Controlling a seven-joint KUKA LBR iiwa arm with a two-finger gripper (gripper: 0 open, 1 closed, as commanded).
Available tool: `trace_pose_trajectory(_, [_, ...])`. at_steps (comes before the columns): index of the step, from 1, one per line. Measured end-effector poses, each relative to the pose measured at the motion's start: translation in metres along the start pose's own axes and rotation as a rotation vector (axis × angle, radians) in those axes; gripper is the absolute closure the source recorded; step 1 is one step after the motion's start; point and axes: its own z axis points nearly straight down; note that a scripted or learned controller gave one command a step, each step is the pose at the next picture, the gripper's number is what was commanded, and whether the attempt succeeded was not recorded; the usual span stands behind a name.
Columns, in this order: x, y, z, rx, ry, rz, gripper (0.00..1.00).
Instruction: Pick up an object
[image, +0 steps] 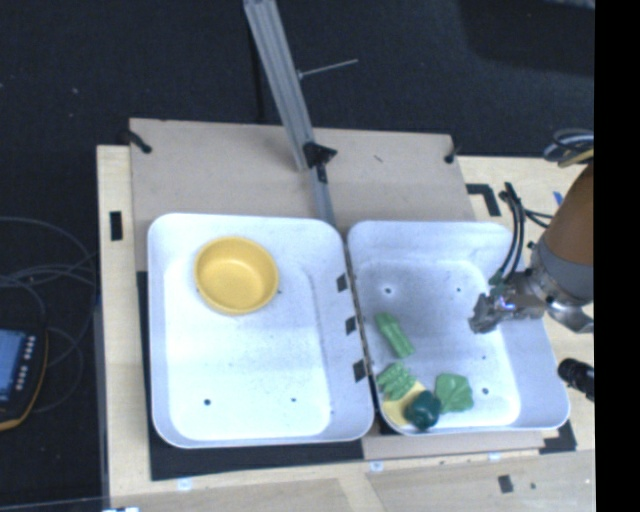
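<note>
Bench (120, 300): two white bins (250, 410), one yellow bowl (237, 275), four green items (393, 336); gripper (484, 315) finger state unclear.

Readable text: none anywhere, honestly, it's all too small or blurry.
Handheld pendant (18, 375): sits off the bench well to the left of the left bin (180, 400); its screen glows blue but nothing on it can be made out.
Left bin: plain white, no label or number that I can spot.
Right bin (520, 400): just beside the left bin, same deal, no markings to read.
Bench (240, 485): black tape marks around the left bin, no lettering on them.
</note>
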Motion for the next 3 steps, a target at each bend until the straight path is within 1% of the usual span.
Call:
trace_pose_trajectory(1, [0.045, 0.023, 0.002, 0.000, 0.000, 0.000, 1.00])
trace_pose_trajectory(2, [0.102, 0.039, 0.004, 0.000, 0.001, 0.000, 1.00])
trace_pose_trajectory(3, [0.145, 0.053, 0.004, 0.001, 0.000, 0.001, 1.00])
